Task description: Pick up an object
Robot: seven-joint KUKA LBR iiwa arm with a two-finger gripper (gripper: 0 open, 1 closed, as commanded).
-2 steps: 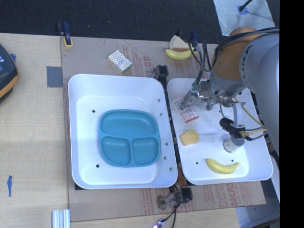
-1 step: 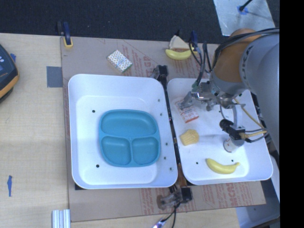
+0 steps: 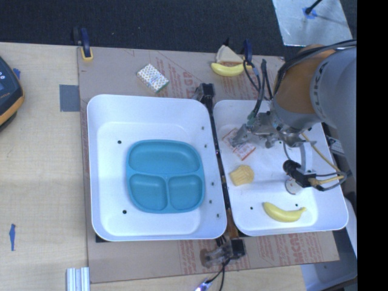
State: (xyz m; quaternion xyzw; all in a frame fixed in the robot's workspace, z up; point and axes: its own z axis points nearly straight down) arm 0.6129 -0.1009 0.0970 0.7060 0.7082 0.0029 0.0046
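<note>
The arm [image 3: 315,83] reaches in from the right over the far half of the right bin [image 3: 327,220], and its hand [image 3: 245,135] hangs low by that bin's far left corner, just above a small packet with red print [image 3: 240,148]. Whether the hand is apart or together cannot be told from this angle. Loose cables [image 3: 312,177] trail from the wrist over the bin's right side. The near half of the right bin is open: a yellow wedge-shaped piece [image 3: 241,175] lies near the left wall and a banana [image 3: 284,211] near the front wall, well apart from each other. The left bin [image 3: 103,162] holds one blue divided plate [image 3: 163,175] in its middle, with bare white floor all round. Both bins sit on a brown board [image 3: 121,65] on the wooden counter [image 3: 36,180]. Beyond the bins lie a second banana [image 3: 227,69] and a small patterned box [image 3: 152,77]. Dark carpet [image 3: 151,11] lies beyond the counter.
</note>
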